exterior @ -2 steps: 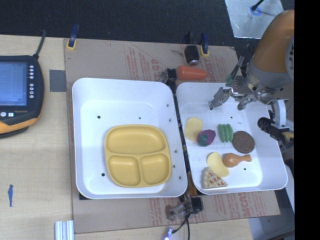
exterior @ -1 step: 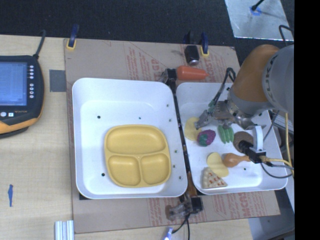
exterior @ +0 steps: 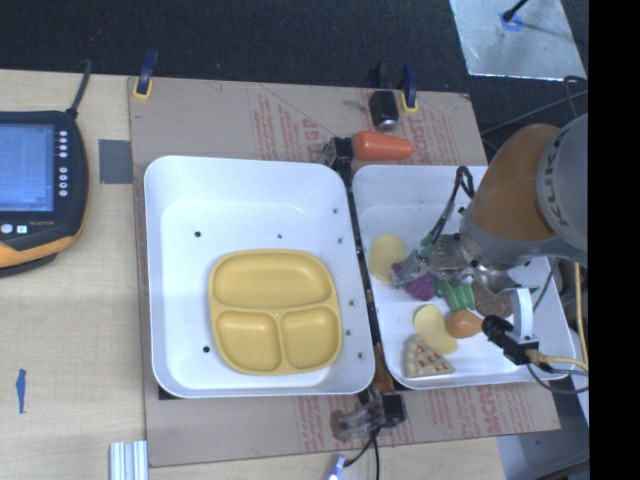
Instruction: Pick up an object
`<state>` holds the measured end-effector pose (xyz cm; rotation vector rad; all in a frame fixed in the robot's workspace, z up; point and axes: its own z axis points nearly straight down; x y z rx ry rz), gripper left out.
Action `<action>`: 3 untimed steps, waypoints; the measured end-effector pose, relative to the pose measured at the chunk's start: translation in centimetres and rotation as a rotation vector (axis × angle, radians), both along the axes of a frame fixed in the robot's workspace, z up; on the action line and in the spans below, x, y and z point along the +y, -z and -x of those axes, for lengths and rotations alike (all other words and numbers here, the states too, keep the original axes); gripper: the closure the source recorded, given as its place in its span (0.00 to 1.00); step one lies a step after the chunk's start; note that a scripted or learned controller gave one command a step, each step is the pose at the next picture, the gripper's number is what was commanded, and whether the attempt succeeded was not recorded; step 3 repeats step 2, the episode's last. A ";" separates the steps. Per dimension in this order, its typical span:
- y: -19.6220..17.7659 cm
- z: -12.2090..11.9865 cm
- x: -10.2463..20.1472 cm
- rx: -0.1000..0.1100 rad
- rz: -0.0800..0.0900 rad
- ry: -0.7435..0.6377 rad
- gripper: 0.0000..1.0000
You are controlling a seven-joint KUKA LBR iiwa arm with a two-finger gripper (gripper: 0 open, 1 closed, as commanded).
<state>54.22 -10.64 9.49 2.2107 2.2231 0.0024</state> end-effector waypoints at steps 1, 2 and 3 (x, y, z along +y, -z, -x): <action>-0.9 0.1 -0.2 0.004 0.002 -0.002 1.00; -9.7 -2.7 7.6 0.007 -0.005 0.001 1.00; -9.7 -2.7 7.6 0.007 -0.005 0.001 1.00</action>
